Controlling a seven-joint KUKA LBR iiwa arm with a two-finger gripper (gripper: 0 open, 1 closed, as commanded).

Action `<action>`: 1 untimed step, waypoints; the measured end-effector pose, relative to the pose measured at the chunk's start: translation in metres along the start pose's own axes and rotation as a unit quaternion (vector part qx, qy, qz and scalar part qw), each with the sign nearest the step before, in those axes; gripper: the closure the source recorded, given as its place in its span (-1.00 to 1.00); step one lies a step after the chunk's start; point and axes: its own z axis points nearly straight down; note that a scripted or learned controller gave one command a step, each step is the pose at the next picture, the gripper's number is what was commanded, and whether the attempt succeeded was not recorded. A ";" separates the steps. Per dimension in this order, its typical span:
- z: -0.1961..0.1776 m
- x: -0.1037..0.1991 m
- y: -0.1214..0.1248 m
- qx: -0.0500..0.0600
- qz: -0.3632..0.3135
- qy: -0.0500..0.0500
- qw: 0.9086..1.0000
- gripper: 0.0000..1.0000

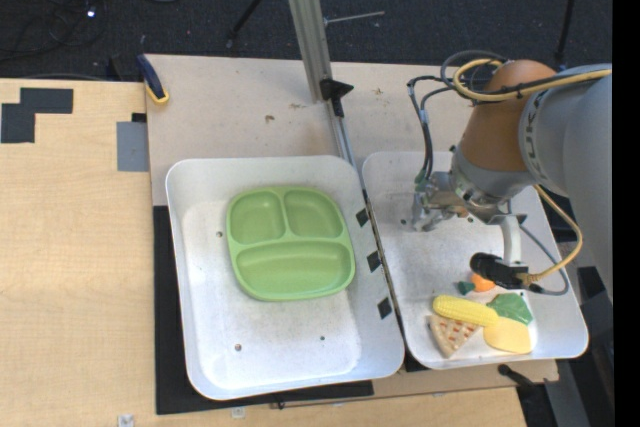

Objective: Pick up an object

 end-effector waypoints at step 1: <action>-0.042 0.000 0.000 0.003 -0.002 0.000 1.000 1.00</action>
